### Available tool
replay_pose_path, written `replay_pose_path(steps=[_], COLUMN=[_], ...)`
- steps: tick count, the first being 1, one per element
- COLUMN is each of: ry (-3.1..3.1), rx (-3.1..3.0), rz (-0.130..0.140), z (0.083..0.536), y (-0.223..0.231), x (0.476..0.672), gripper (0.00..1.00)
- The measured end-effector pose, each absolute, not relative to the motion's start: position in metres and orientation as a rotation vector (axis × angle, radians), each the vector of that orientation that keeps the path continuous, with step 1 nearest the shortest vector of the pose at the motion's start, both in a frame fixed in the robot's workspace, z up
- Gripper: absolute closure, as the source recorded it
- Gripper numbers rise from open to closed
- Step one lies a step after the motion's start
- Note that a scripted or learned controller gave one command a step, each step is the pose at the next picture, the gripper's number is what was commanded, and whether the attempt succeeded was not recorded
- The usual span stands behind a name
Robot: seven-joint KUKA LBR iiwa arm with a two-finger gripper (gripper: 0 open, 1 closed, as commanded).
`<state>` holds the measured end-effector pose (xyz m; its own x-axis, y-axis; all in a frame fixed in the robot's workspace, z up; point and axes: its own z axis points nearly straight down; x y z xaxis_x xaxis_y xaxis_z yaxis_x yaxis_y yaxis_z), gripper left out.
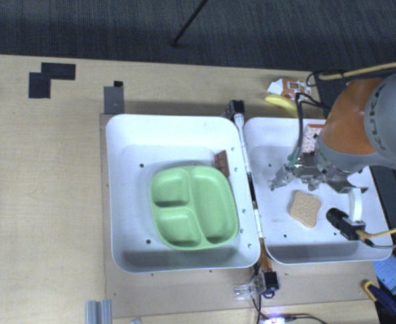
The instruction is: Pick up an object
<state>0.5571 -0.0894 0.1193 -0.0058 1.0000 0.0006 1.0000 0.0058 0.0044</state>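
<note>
pincer (279, 179) low in right bin (276, 238), beside toast slice (305, 208); grip state unclear.

Green three-compartment tray (194, 206) in the left white bin (127, 181); black tape patches (49, 78) on the bench (42, 201).

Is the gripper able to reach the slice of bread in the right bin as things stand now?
Probably yes. The gripper hangs over the right bin, just up and left of the bread slice, which lies flat with nothing on top and bare floor around it.
</note>
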Motion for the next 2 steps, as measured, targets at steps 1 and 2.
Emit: replay_pose_path(steps=[1, 2], ry=[2.215, 2.211], rx=[2.210, 2.205], rz=[0.012, 0.019], z=[0.088, 0.100], y=[-0.090, -0.090], x=[0.492, 0.495], gripper=[0.00, 1.00])
